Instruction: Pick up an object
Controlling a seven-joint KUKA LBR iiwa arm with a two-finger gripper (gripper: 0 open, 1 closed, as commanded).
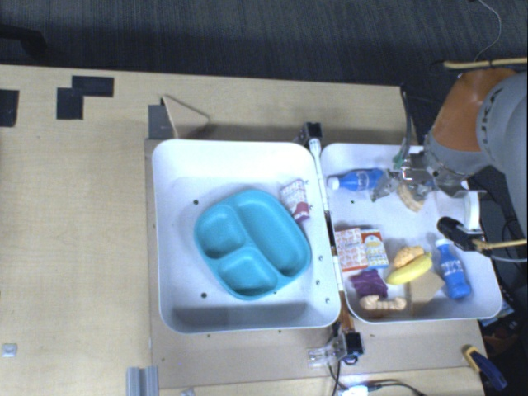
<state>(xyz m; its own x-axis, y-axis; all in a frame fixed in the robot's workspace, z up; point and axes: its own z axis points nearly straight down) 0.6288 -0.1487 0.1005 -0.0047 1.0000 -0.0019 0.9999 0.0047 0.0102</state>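
Bright, even overhead light — soft shadows inside the white bins (165, 221), slight overall blur.

You see the arm (495, 122) as rounded grey casing with an orange band just above the right bin (495, 304). Its gripper (408, 180), over that bin's far edge, is bare metal, silvery and angular.

arm (487, 114) cut off at right edge, gripper (406, 180) fingers too blurred to read, small tan thing (411, 197) under it unclear, small packet (296, 199) label too small to read
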